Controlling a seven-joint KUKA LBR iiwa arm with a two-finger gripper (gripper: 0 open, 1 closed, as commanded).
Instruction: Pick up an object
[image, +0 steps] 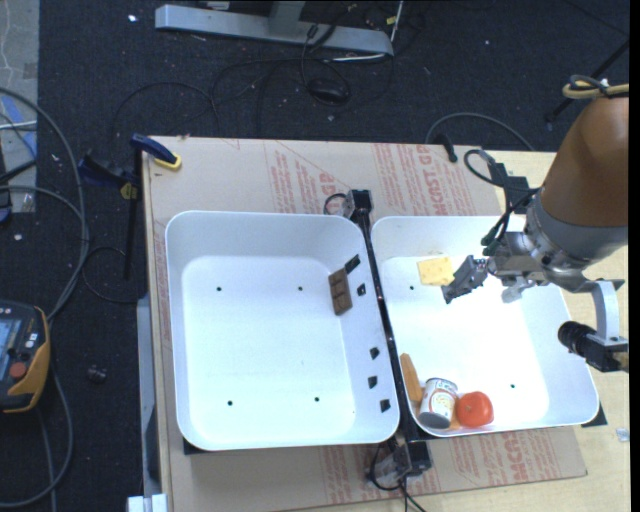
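Observation:
My gripper (487, 287) hangs over the far part of the right bin (560, 400), open, with nothing between its fingers. A yellow square slice (434, 270) lies on the bin floor just left of the dark fingertip (460, 286), apart from it. At the near edge of the same bin lie an orange carrot (409, 376), a small can (437, 400) and a red tomato (475, 408), close together. A brown chocolate bar (341, 291) leans near the right wall of the left bin (200, 330).
The bins share a black divider rail (375, 300) with clips. Cardboard (270, 170) covers the bench under them. Cables and a yellow-handled clamp (158, 153) lie beyond the far left corner. The arm's orange band (600, 150) rises at the right.

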